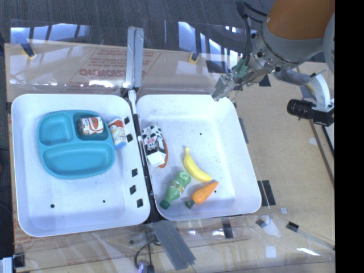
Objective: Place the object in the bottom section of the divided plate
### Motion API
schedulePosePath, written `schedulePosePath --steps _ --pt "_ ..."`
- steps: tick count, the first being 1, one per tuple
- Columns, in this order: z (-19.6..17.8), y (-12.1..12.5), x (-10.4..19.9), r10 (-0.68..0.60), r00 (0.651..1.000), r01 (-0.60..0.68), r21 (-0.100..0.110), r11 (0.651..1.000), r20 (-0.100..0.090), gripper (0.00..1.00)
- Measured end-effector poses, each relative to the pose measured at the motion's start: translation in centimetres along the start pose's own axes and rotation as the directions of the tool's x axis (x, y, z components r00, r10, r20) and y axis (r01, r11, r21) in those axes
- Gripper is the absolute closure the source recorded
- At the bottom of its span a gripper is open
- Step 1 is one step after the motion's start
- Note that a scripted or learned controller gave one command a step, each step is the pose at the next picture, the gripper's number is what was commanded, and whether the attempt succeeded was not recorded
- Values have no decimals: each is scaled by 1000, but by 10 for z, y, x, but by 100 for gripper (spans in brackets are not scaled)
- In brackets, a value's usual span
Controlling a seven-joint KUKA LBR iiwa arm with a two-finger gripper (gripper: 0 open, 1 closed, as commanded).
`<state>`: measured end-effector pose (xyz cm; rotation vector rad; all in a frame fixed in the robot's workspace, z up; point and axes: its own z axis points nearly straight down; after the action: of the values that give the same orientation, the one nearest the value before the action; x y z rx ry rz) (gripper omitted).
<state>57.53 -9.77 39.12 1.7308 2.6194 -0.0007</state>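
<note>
Arm (298, 16): comes in from the upper right of the view, slanting down and to the left.
Band: broad orange section fills the top right corner, with grey casing at its right side.
Wrist (267, 53): grey, below the orange band, with cables and small fittings around it; angled toward the lower left.
Gripper (220, 91): narrow grey tip at the lowest, leftmost end of the arm, pointing down-left.
Fingers: too small and blurred to tell how they stand.
Height: cannot tell.
</note>
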Motion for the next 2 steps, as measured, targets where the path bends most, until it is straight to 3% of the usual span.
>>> schedulePosePath --steps 1,2 --pt "-11 1 0 -5 1000 5 -1 1000 1 100" --pt "9 -11 -12 -442 897 442 1 897 -2 100"
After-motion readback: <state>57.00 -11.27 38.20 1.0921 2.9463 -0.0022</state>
